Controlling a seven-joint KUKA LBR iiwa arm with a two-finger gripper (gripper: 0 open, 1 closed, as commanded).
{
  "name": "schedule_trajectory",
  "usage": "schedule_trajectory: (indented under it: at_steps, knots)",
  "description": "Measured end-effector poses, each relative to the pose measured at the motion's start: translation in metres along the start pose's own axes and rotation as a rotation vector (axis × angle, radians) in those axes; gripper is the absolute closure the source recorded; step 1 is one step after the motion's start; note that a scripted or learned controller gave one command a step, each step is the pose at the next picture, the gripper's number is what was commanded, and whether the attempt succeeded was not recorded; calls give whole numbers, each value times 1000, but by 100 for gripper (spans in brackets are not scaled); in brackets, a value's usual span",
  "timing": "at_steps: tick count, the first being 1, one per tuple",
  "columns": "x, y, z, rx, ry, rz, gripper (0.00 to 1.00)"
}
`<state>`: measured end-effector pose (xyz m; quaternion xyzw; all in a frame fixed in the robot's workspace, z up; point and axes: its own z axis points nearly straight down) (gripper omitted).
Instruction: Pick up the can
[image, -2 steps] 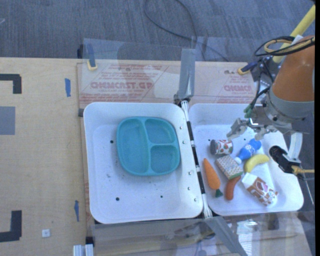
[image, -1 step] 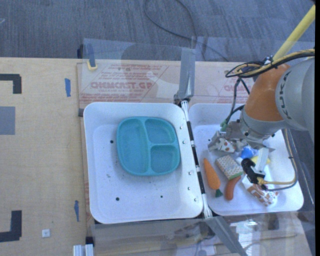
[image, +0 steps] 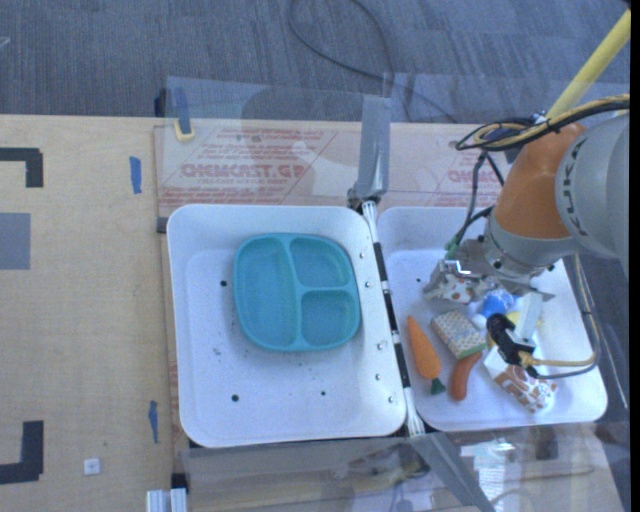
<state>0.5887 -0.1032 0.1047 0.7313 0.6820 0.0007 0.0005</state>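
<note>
A small can (image: 527, 389) with a white and orange-brown label lies on its side near the front right corner of the right bin (image: 585, 400). My gripper (image: 456, 279) is low in that bin's back left part, well left of and behind the can. It hangs over a pale thing with red specks (image: 457, 293), which it partly hides. The arm's orange band (image: 535, 200) is above it to the right.
In the right bin lie an orange carrot (image: 424, 349), a reddish sausage (image: 461, 377), a tan waffle-like square (image: 458, 333) and a blue thing (image: 497, 303) near the wrist. The left bin (image: 200, 400) holds a teal divided plate (image: 297, 291).
</note>
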Motion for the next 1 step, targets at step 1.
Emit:
schedule_trajectory:
  at_steps: [1]
  knots:
    - [-15,6,-119,5,-2,87,100]
